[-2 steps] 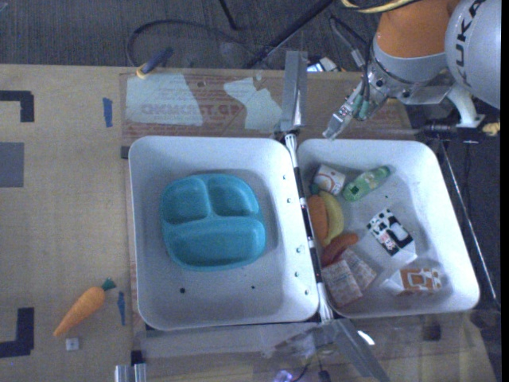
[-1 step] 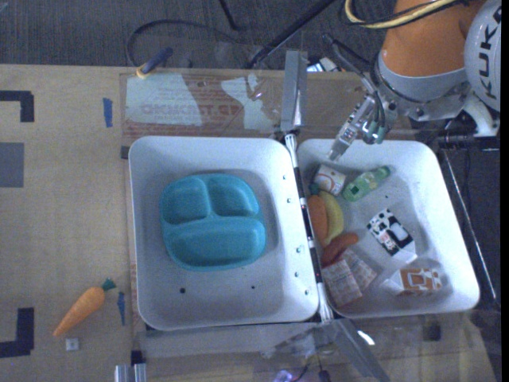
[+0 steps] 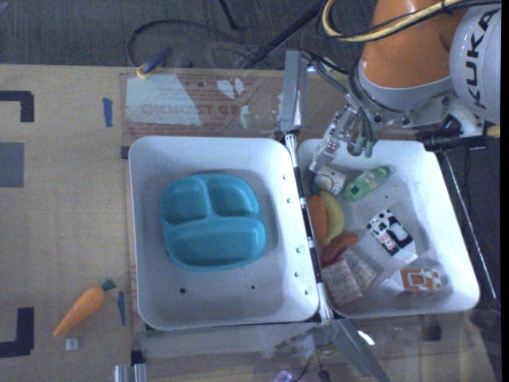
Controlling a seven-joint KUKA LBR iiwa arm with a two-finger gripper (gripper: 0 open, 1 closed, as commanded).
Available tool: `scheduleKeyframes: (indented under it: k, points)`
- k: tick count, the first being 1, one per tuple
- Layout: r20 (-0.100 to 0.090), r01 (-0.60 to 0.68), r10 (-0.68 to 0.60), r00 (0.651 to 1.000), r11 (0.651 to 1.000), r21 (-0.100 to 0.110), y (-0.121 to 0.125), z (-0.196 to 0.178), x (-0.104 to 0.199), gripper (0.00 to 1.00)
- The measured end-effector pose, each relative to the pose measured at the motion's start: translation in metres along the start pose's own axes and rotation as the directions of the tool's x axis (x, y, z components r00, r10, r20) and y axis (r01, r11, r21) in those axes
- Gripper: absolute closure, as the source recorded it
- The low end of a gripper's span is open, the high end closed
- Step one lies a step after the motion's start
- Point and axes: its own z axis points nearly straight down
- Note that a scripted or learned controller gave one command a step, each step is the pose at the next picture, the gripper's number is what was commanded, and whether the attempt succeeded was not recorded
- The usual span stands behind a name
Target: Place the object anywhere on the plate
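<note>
Plate [image 3: 213, 221]: blue moulded plastic, smooth, faint sheen on the divider ridges. Left bin [image 3: 151, 293] and right bin [image 3: 453, 253]: white plastic, smooth, semi-matt. Desk [image 3: 56, 213]: pale wood-look surface, matt. Arm band [image 3: 413, 22]: glossy orange shell with bright highlights. Carrot [image 3: 79, 310]: orange, matt, looks like plastic. Green bottle [image 3: 366, 184]: glossy plastic.

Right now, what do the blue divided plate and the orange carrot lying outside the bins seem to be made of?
The blue divided plate looks like moulded plastic with a smooth, slightly glossy finish: uniform colour, rounded compartment ridges, soft highlights. The orange carrot with green top seems a toy, probably plastic or foam; its even matte colour and simple shape suggest that, though it is too small to be sure.
</note>
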Motion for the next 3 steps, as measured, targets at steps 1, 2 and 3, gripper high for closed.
scheduleKeyframes:
  k: [1,2,3]
  points:
    - [-0.001,-0.084,0.084,0.996,0.996,0.000,0.085,0.116,0.062,1.00]
    - [-0.001,0.047,-0.047,0.999,0.999,0.001,0.017,0.066,0.073,1.00]
    - [-0.001,0.028,-0.028,1.000,1.000,0.000,0.095,0.084,0.122,1.00]
